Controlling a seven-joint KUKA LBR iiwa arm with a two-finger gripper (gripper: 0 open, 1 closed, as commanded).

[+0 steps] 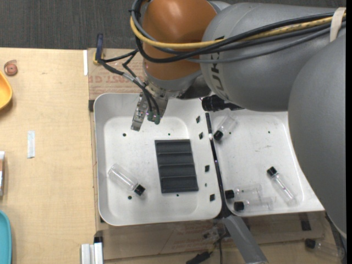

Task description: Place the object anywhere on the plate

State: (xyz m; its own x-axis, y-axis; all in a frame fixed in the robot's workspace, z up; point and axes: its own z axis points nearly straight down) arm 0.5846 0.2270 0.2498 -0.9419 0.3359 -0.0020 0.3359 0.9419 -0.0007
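**Camera view: arm over L bin, vial lying loose, nothing in hand**

Camera view, from above at a slant. Two shallow white bins side by side on a tabletop (pixel 49 164) of light wood.

Left bin (pixel 110 213):
- Black ribbed plate (pixel 176 166) lies flat near bin centre, long side running front to back.
- Clear vial (pixel 125 180) w/ black cap lies on its side at lower L of bin, left of plate, apart from it, not touching. Cap end points toward plate.

Right bin (pixel 275 126):
- Clear vial, black cap (pixel 279 183), on its side, right part of bin.
- Two more capped vials (pixel 247 197) lying close together along front edge, near divider.
- Another capped vial (pixel 223 130) near top L corner, just beside divider.

Arm: grey body w/ orange wrist section (pixel 175 26) reaches from R, across right bin; cables looped around wrist.

Hand (pixel 144 117) hangs over upper part of left bin, above-left of plate, well apart from the loose vial in that bin. Fingers point down and slightly L; they appear close together, nearly pressed, w/ nothing seen between them.

Tabletop, L edge: part of an orange item (pixel 4 92) and a blue item (pixel 4 238), both cut off by frame.
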